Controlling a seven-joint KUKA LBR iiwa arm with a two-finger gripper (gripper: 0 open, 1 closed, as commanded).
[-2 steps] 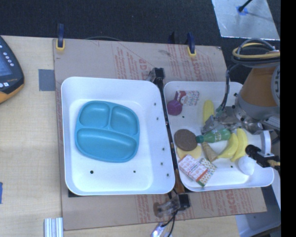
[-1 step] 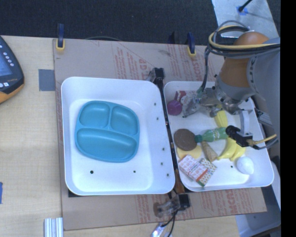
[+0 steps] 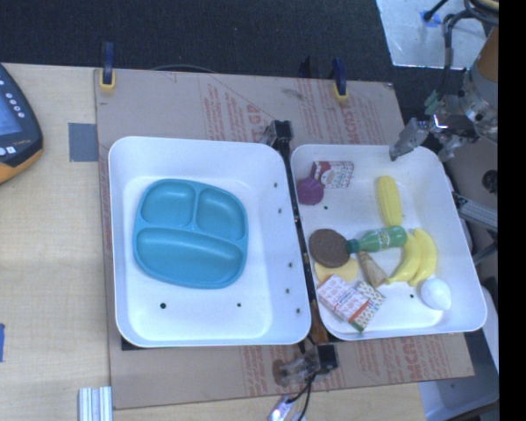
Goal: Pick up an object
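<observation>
The right white bin holds several toy foods: a yellow corn cob, a green bottle lying on its side, a banana, a brown round patty, a white egg, a red-and-white carton, a small red-and-white packet and a purple piece. My gripper hangs over that bin's far right corner, above and to the right of the corn cob. It is open, and nothing is between its fingers.
The left white bin holds a blue divided plate. Both bins rest on a cardboard sheet clamped to the wooden bench. A grey-and-orange device lies at the far left edge.
</observation>
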